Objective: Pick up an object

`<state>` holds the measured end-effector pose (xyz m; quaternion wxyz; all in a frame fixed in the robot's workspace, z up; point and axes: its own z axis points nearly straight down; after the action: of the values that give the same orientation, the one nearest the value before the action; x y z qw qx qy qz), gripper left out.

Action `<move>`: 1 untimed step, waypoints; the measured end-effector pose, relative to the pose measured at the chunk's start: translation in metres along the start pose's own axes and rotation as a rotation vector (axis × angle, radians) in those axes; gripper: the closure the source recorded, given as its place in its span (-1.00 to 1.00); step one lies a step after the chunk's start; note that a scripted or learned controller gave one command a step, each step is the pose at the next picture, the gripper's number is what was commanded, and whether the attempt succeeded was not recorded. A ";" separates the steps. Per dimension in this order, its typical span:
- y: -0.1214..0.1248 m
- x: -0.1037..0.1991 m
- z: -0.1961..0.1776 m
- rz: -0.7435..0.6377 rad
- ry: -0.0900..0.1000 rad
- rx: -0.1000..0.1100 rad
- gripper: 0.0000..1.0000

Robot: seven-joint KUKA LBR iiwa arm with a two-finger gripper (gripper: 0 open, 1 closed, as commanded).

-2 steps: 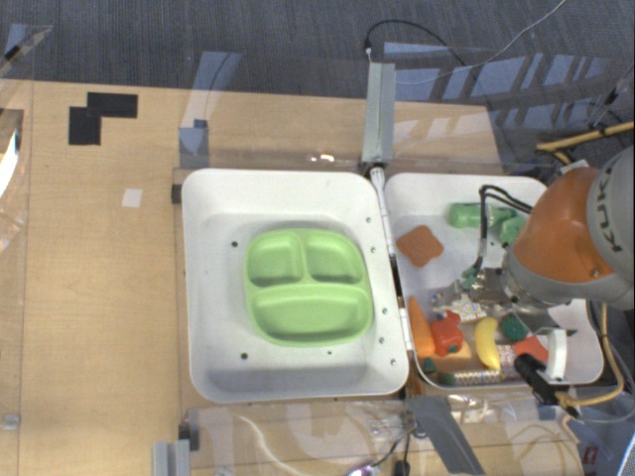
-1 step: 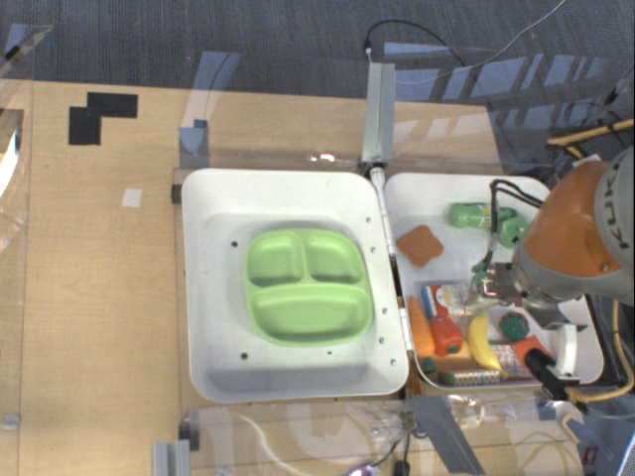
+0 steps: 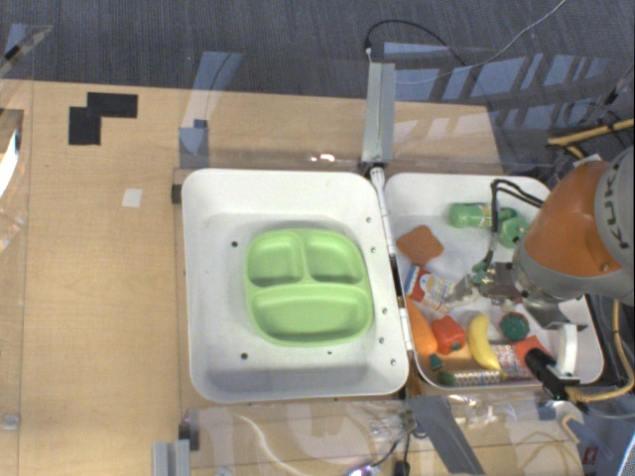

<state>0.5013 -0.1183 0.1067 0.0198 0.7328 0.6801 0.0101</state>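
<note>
Taking the banana (image 3: 482,340) as landmark: it lies low in the right bin (image 3: 437,201), with toy food crowded round it, a red piece (image 3: 448,333) and an orange piece (image 3: 422,335) just to its left, a dark green ball (image 3: 514,326) just to its right. Nothing in particular is named by the task; any of these could be taken. Just above the banana the gripper (image 3: 474,284) is lowered over the pile, probably to try a grasp; whether it is open or closed cannot be told, and nothing is seen between its tips. Farther up, a brown piece (image 3: 422,243) and a green bottle (image 3: 466,214) lie apart. Well left of the banana, a green tray (image 3: 308,286) rests in the left bin (image 3: 213,286).
</note>
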 end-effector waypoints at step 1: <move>-0.005 -0.056 0.019 -0.164 0.014 0.027 -1.00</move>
<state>0.4929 -0.1738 0.0886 0.0058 0.6748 0.7379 0.0046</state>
